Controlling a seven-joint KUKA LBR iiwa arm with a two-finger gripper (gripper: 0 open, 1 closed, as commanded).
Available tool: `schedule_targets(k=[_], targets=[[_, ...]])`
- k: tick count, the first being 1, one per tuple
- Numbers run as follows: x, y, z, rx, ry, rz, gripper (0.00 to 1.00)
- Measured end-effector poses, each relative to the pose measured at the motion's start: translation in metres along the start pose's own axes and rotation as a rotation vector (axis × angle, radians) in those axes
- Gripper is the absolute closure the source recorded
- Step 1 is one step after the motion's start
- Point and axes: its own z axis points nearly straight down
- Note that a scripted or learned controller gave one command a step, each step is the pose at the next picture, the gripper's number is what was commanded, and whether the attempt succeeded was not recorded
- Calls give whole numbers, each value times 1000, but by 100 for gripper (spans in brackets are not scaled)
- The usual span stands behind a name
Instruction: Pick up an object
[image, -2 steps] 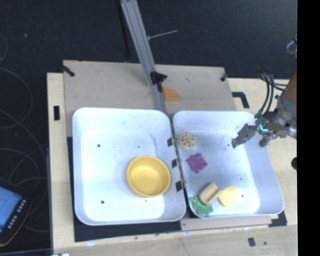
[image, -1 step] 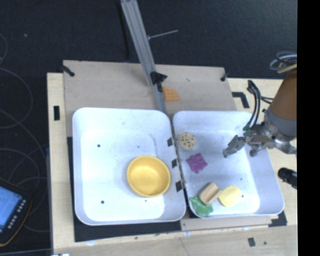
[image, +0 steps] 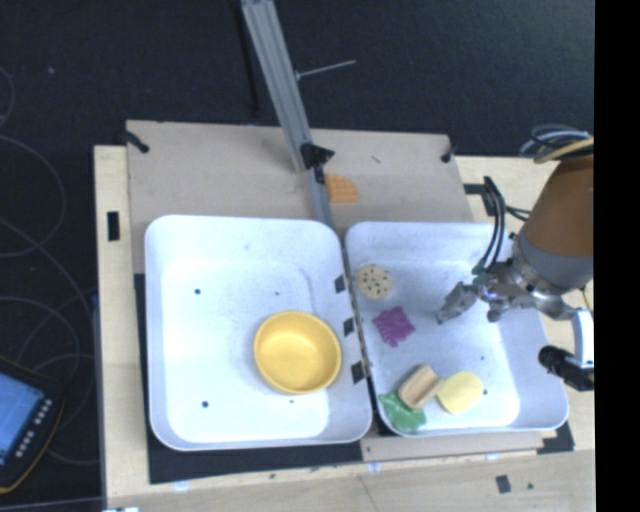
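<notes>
My gripper (image: 467, 312) hangs over the right bin (image: 520, 400), near its right-hand middle, open, with nothing between its fingers. To its left in that bin lie a round tan speckled disc (image: 374, 281) and a purple lumpy piece (image: 394, 325). Along the bin's front edge sit a tan block (image: 418, 384), a yellow rounded object (image: 460, 392) and a green piece (image: 398, 412) in the front left corner. The left bin (image: 190, 260) holds a yellow bowl (image: 296, 351), upright, near its front right.
A slanted metal rail (image: 282, 95) comes down from the top to the seam between the bins. An orange patch (image: 341, 189) lies on the board behind them. Cables trail beside the arm (image: 560, 220) at the right.
</notes>
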Motion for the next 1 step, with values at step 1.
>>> schedule_targets(k=[1], targets=[[-3,-1,63,2,1,0,0]])
